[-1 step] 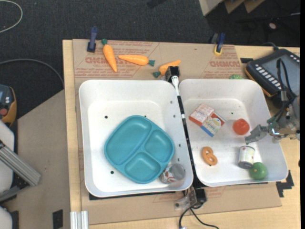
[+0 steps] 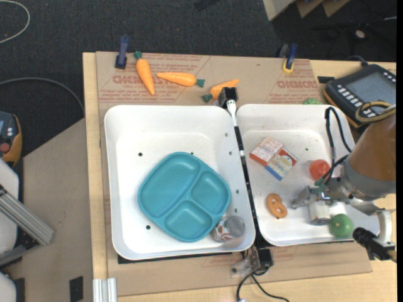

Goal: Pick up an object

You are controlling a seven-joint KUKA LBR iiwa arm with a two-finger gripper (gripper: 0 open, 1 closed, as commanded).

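Your gripper [image 2: 306, 199] sat with jaws spread, gripping nothing; pretzel [image 2: 275, 206] just left, green ball [image 2: 340, 226] behind; box [image 2: 272, 157] print unreadable.

one fixed camera above the tabletop [image 2: 189, 282], looking down at a slant from the near edge, far enough to take in both white bins [image 2: 119, 187] and some dark floor [image 2: 63, 17] beyond, arm [image 2: 378, 159] entering from the right.

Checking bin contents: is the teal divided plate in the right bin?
No, the teal plate lies in the left bin, while the right bin holds small items.
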